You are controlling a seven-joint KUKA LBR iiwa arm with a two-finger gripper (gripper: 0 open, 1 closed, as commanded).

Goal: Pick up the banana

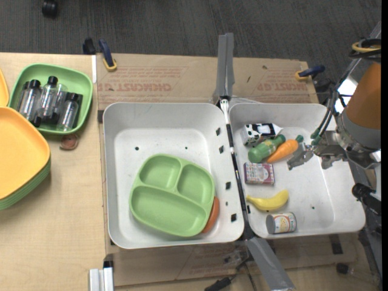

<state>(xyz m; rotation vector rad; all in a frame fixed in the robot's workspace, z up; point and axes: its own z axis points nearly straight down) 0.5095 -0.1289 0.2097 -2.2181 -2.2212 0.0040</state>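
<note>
1. The banana (268, 200) lies flat on the floor of the right bin (327, 214), toward that bin's near-left part, curved ends turned up toward the far side.
2. Just beside it at the near edge rests a small can (281, 223) on its side; just beyond it sits a pink carton (259, 173).
3. Farther in, close to the left wall, a green bottle (265, 150) and an orange carrot (283, 150) lie touching each other at a slant, with a black-and-white toy (260, 130) near the far-left corner.
4. The gripper (301, 157) hangs over the middle of the right bin, just beside the carrot's tip and well apart from the banana — whether its jaws are wide or narrow I cannot tell, and nothing shows between them.
5. The left bin (121, 132) holds a green divided plate (173, 194) in its near half, lying over an orange plate (213, 214) whose rim peeks out at the near-right.
6. At the bench's left edge sit a stack of orange plates (21, 162) and a green tray (82, 83) of small bottles (48, 102).
</note>
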